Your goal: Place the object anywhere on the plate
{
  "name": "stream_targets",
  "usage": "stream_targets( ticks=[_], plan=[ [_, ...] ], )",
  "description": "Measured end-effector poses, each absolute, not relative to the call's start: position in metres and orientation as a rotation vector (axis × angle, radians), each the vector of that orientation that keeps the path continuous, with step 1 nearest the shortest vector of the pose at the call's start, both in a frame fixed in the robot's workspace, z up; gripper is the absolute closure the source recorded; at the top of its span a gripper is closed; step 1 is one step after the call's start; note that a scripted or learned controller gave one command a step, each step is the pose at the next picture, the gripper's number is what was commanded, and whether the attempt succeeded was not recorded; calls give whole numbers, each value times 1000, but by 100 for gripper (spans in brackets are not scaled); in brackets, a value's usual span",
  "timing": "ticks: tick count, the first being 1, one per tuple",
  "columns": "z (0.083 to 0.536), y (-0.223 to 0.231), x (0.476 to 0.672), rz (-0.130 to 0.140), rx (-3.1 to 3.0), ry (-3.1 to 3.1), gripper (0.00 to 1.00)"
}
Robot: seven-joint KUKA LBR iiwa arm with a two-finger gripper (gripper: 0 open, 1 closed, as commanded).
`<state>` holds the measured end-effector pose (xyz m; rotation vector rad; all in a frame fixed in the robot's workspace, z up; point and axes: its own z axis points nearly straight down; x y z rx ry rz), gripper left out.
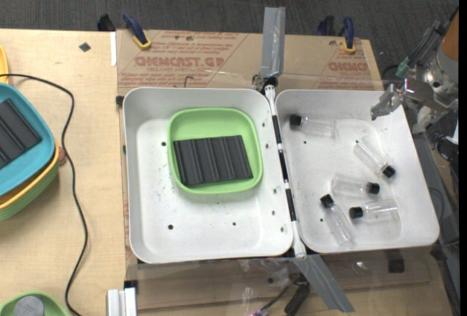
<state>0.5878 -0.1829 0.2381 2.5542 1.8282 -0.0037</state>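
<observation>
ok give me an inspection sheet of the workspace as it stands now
surface: two white bins side by side on a cardboard sheet, wooden bench to the left
job's things: green plate with dark ridged pad in left bin; five clear vials with black caps loose in right bin
clutter: stacked coloured plates at left edge
grippers: gripper above right bin's far right corner
cables: black cable across the bench
surroundings: clamps on cardboard, dark carpet behind

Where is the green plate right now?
In the camera view, the green plate sits in the left white bin, toward its back, with a dark ridged mat lying on it. The clear vials lie in the right bin.
</observation>
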Motion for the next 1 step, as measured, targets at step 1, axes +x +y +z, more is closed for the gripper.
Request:
stream_targets(
  ticks=[1],
  plan=[
    [230, -212, 596, -4, 2629, 1720, 0]
  ],
)
